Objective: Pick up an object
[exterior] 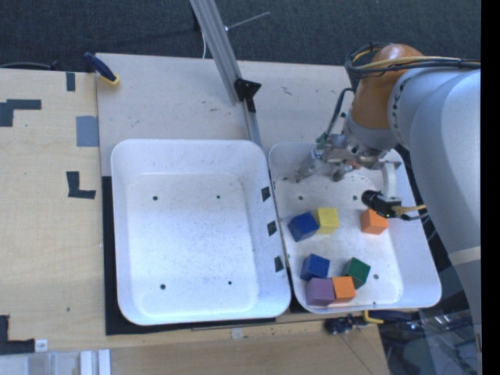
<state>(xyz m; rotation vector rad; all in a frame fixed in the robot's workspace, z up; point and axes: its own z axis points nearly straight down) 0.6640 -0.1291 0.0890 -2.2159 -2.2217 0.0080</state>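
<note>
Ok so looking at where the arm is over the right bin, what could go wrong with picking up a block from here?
1. The blocks sit tight together: the yellow block touches a blue block, and the purple block touches an orange block. A grab there may catch two or push them apart.
2. The other orange block lies near the right bin's wall, which could block a finger.
3. The gripper hangs near the bin's far end, away from every block.
</note>
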